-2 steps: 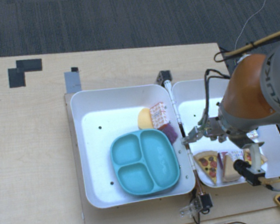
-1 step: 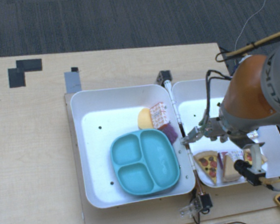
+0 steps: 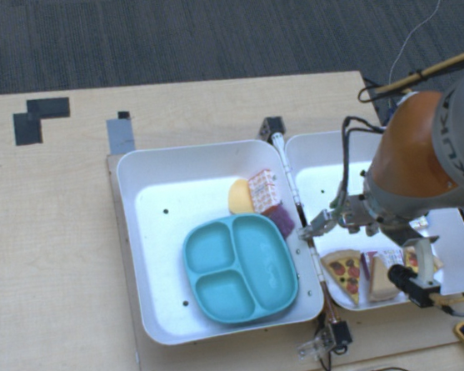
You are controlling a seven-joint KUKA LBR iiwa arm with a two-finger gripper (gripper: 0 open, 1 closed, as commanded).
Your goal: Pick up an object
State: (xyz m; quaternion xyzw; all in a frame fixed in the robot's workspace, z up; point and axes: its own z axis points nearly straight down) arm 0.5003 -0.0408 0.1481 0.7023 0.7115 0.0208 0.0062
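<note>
A flat pizza wedge (image 3: 345,272) lies right of the smooth teal three-part plate (image 3: 241,270), long axis front-to-back, tip pointing frontward. The gripper (image 3: 338,219) is also right of the plate; whether it is open, I cannot tell.

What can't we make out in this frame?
1. Right bin, camera view: the arm covers most of its floor.
2. Boxed item beside the pizza slice: partly under the wrist, so its identity is unclear.
3. Purple object: partly behind the rim of the teal plate.
4. Patterned pack: print too small to read.
</note>
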